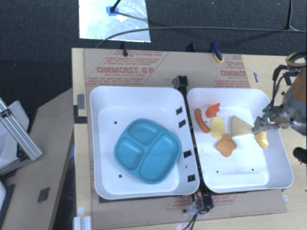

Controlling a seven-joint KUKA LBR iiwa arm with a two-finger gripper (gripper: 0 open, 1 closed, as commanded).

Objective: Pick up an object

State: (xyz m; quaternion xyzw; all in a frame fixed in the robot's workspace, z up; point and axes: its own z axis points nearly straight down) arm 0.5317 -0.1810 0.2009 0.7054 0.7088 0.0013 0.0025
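Note:
The right bin (240,176) holds several toy foods: a red-orange sausage (201,120), a small red piece (212,110), a pale yellow piece (218,127), an orange piece (226,145), a cream wedge (239,126) and a yellow piece (261,139). My gripper (263,124) is low over the bin's right side, at the wedge's right tip and just above the yellow piece. Whether it touches either one is unclear.
The left bin (108,128) contains a blue divided plate (147,150). A black divider with clips (188,133) runs between the bins. The arm (292,104) comes in from the right edge. A foil sheet (114,13) lies on the floor beyond the bench.

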